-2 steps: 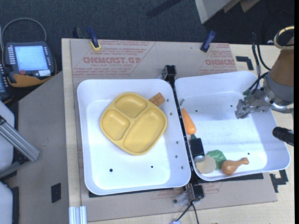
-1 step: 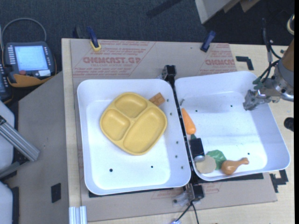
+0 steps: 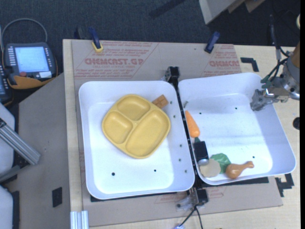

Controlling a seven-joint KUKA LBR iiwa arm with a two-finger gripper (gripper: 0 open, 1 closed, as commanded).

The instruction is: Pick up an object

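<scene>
Meanwhile, carrot (image 3: 191, 124) lower left, well apart from claw (image 3: 261, 99)

— what do you count on the bench?
— you've got two white bins (image 3: 90, 142), one yellow plate (image 3: 136, 125), one carrot (image 3: 191, 124), one drumstick (image 3: 239, 168), one black block (image 3: 200, 150).

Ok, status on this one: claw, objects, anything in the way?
Claw at right bin's far right edge, nothing seen between fingers. Carrot, drumstick lie near divider, untouched. Path across bin floor open.

Dark, perhaps carpeted floor (image 3: 119, 13) around a cardboard-topped bench (image 3: 143, 56)
</scene>
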